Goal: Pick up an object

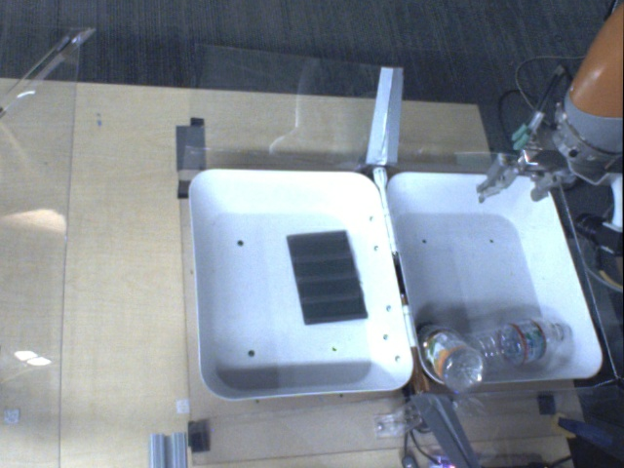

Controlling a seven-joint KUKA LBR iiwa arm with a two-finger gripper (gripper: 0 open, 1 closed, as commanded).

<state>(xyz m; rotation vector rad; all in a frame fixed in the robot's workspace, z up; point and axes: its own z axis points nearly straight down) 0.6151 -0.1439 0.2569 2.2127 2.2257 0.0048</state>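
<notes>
Camera view, fixed above the bench: two shallow white plastic bins sit side by side on a pale wooden bench top. The left bin holds a flat black ribbed rectangular pad lying near its centre, slightly tilted. The right bin holds a clear plastic bottle with an orange-marked label, lying on its side along the wall at 6 o'clock, one end pressed into the corner at 7 o'clock. The two-finger gripper hangs over the right bin's rim at about 1 o'clock, well apart from the bottle, its fingers spread wide with nothing between them. The grey arm's orange band shows at 2 o'clock of the scene.
</notes>
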